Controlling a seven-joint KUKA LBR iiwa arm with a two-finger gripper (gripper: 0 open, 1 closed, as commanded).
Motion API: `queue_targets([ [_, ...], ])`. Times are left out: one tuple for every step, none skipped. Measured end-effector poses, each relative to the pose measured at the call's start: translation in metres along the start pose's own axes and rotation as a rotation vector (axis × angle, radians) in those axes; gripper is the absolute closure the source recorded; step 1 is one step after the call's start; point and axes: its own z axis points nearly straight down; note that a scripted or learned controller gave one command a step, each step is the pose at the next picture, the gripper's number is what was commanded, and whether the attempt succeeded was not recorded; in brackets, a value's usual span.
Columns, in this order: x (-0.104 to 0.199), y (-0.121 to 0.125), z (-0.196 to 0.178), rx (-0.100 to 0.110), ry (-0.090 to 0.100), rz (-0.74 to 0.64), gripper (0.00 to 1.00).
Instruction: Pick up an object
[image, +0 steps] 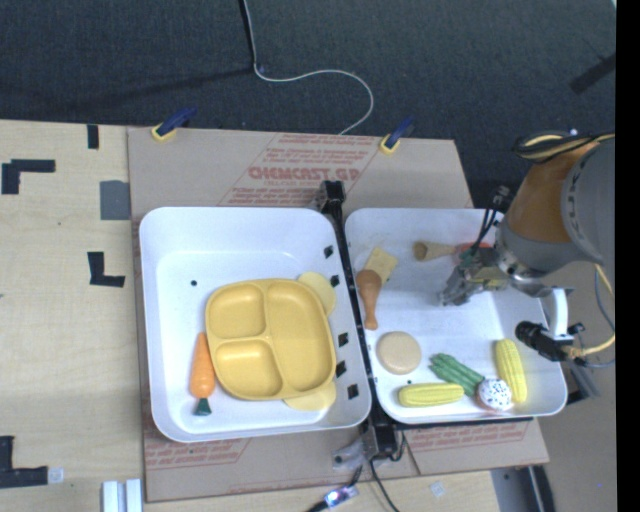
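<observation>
Now, with the hand (462, 287) low over bare floor in the right bin (430, 222), its grip unreadable from here, it should centre squarely over one toy, perhaps the nearby round biscuit (399, 352), before it closes.

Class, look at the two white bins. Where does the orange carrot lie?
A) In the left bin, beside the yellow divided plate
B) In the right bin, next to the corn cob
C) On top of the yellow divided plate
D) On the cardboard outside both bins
A: the carrot lies on the floor of the left bin, along the left edge of the yellow divided plate.
</observation>
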Motion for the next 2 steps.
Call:
queue_targets([
  [-0.002,0.007,-0.045,0.000,0.003,0.002,1.00],
  [-0.002,0.000,-0.091,-0.001,0.003,0.003,1.00],
])
